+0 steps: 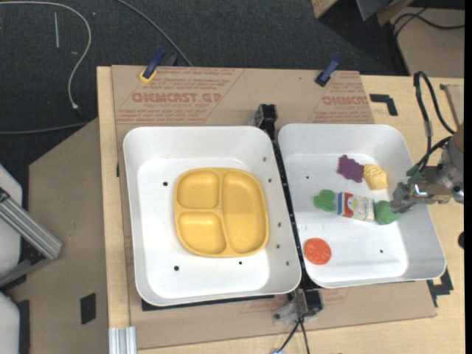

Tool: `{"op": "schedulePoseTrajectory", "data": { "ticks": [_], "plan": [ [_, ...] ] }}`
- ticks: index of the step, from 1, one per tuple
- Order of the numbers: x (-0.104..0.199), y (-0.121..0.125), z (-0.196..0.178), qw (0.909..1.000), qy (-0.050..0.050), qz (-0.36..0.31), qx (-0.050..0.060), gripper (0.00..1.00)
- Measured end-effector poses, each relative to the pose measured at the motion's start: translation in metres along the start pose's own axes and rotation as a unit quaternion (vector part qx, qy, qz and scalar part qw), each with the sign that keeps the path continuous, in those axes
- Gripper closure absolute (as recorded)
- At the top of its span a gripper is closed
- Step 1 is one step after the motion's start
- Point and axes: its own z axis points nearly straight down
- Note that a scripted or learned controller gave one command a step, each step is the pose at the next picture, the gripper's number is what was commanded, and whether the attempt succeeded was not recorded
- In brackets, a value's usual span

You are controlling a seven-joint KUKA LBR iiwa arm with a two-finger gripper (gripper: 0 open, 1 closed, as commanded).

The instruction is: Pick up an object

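Bench of tan board (221, 98) with red print, two blue clamps on its far edge. Dark carpet (221, 21) beyond, white cable (81, 57) looping across it. Left bin (147, 153) carries a yellow divided plate (221, 212) at centre. Right bin (413, 257): purple piece (350, 168), yellow piece (375, 176), tube (357, 206), green pieces, orange disc (318, 251) near front-left corner. Gripper (404, 200) at right edge, beside green piece (384, 213); grip state cannot be told.

The gripper (404, 200) is grey metal, small and blocky, with green and red wires and black cables (426, 116) looping above it.
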Motion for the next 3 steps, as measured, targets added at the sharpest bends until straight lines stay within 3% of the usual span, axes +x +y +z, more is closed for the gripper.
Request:
{"op": "schedulePoseTrajectory", "data": {
  "ticks": [3],
  "plan": [
    [0.164, 0.054, -0.012, 1.0, 0.001, -0.002, 0.001, 1.0]
  ]
}}
